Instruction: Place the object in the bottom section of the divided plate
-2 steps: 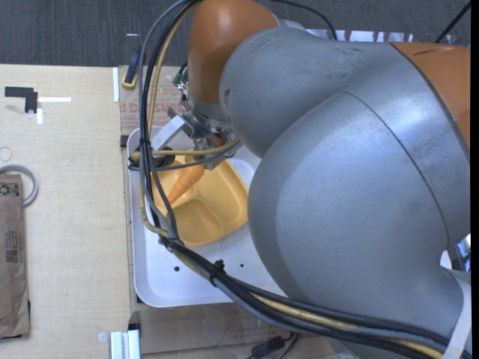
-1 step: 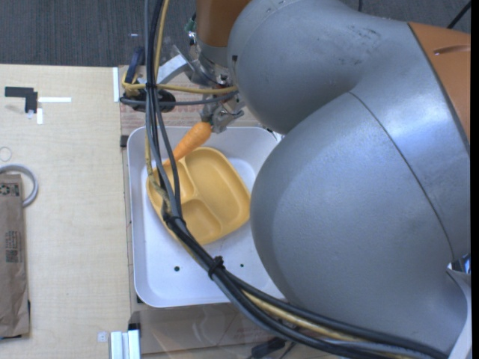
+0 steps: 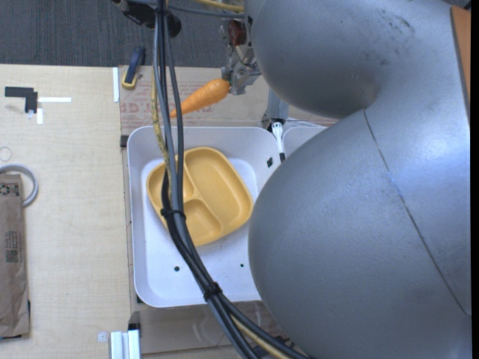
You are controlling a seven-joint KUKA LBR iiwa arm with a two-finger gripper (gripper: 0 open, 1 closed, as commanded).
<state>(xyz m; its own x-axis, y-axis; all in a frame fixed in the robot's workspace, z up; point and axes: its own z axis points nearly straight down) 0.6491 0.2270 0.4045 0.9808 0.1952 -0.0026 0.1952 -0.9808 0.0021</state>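
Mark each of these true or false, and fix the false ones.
1. The carrot is between the fingers of the hand. True.
2. The carrot lies in the plate. False: it is held up above the bin's far edge, outside the plate.
3. The plate is yellow and sits in the left bin. True.
4. The plate already has food in its sections. False: the sections in view are bare.
5. Black cables run across the plate in the view. True.
6. A brown paper bag lies in the bin. False: it lies on the bench, at the left edge.
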